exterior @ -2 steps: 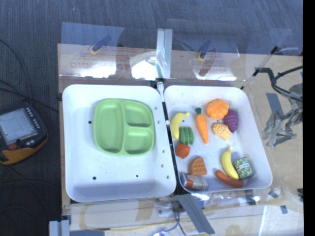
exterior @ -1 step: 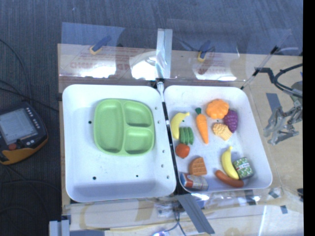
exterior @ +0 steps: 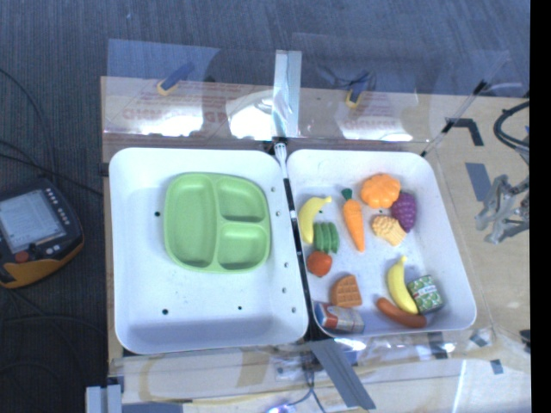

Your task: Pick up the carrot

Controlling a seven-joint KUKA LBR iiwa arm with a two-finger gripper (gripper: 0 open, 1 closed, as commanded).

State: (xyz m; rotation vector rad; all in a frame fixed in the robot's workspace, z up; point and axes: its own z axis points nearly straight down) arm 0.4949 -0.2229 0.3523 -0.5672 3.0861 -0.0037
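Carrot [exterior: 353, 223] lies in the right-hand white bin [exterior: 448, 231], toward its upper middle, orange body pointing to about 5 o'clock with the green top at 11 o'clock. At its 9 o'clock sits a yellow banana [exterior: 310, 216], and just below that a green pepper-like piece [exterior: 325, 237] and a red tomato [exterior: 319, 264]. At the carrot's 1 o'clock rests an orange pumpkin [exterior: 380, 189], with purple grapes [exterior: 404, 211] beside it and a yellowish corn piece [exterior: 387, 228] at the carrot's 3 o'clock, close but apart.

Lower in the same bin I see a slice of toast [exterior: 347, 292], a second banana [exterior: 397, 285], a small green can [exterior: 425, 294], a red sausage [exterior: 399, 313] and a tin lying on its side [exterior: 338, 319] near the bottom rim.

The left bin [exterior: 138, 256] holds a green divided plate [exterior: 216, 222].

The claw [exterior: 502, 211] hangs over the tabletop [exterior: 486, 144] at the bin's 3 o'clock, outside its rim and well apart from the carrot. It looks bare, yet whether its fingers are spread or closed I cannot tell. A handheld controller [exterior: 36, 231] lies on the floor at far 9 o'clock.
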